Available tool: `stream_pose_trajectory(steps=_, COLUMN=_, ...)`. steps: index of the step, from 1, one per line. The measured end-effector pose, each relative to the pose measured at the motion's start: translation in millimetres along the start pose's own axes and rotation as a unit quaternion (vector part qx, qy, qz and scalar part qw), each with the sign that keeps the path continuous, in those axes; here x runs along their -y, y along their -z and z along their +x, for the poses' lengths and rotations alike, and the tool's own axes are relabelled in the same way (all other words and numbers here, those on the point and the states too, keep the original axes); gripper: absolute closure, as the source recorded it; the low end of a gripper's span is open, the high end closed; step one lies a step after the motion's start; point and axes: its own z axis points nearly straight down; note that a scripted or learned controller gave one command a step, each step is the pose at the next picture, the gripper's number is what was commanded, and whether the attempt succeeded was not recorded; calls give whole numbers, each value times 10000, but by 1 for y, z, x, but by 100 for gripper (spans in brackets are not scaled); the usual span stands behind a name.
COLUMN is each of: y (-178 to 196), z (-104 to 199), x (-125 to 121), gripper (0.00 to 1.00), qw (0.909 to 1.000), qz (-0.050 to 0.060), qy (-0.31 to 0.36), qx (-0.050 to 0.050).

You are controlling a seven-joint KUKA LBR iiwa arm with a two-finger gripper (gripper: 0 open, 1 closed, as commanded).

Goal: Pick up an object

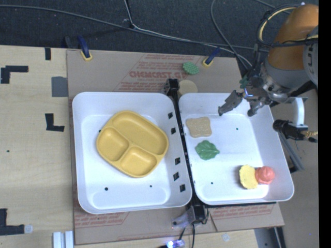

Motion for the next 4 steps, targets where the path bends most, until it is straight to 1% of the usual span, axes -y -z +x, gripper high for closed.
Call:
stream_pose_trajectory(steps=1, y=8, z=0, x=-2, gripper=0, qw=10000, qz=-66, qy=16, qx=8)
stream_pose_trajectory(steps=2, y=-55, z=7, x=0, gripper=0, qw=10000, qz=-42, qy=17, qx=8)
stream_pose_trajectory(steps=3, y=-99, z=5, x=-4, gripper=0, qw=10000, qz=-50, qy=17, qx=12)
stream_pose_trajectory(steps=4, y=-152, z=5, x=-4, gripper=0, qw=10000, qz=-53, qy=15, qx=10)
